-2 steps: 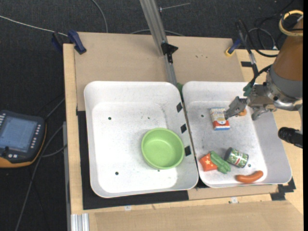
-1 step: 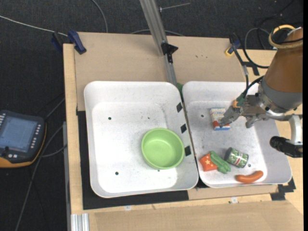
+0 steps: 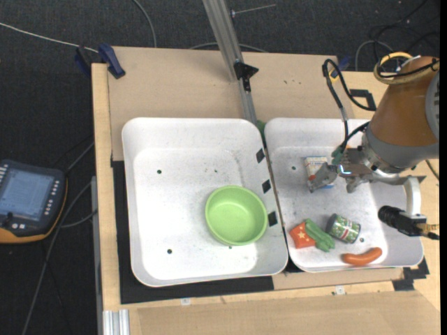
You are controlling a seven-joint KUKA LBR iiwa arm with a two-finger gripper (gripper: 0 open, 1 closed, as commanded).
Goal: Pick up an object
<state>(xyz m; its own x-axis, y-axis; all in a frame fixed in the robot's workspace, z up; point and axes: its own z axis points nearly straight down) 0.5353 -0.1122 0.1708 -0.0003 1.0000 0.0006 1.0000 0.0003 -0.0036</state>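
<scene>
While the tool [image 3: 340, 175] hung low over the small white carton [image 3: 316, 167] in the right bin [image 3: 293, 135], grip state couldn't be told; an off-centre close risked nudging the carton away.

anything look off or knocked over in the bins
Nothing is spilled or broken. The small green can lies on its side in the right bin, next to the red block, green pepper and orange sausage. The green bowl sits upright in the left bin.
</scene>
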